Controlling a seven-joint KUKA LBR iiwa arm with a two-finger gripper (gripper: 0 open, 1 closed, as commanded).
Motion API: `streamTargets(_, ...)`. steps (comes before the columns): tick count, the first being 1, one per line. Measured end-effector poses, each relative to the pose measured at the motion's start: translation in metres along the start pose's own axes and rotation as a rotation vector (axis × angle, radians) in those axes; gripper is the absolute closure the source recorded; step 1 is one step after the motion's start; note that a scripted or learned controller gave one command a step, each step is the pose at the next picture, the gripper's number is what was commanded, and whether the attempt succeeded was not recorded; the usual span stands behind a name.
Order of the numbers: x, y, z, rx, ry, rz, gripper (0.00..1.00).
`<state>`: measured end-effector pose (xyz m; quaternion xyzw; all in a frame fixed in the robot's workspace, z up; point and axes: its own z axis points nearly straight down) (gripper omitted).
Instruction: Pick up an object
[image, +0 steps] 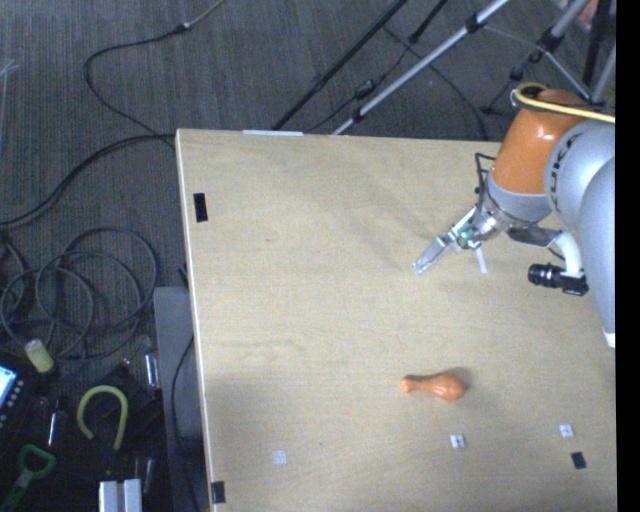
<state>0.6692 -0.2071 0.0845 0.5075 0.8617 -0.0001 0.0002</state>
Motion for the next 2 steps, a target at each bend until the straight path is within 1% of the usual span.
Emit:
streamTargets(1, 0.001, 0.002, -0.01, -0.004, 0.0, 0.0, 1.0)
streamTargets(2, 0.078, 0.043, -0.089, -0.002, 0.001, -0.075, 1.0)
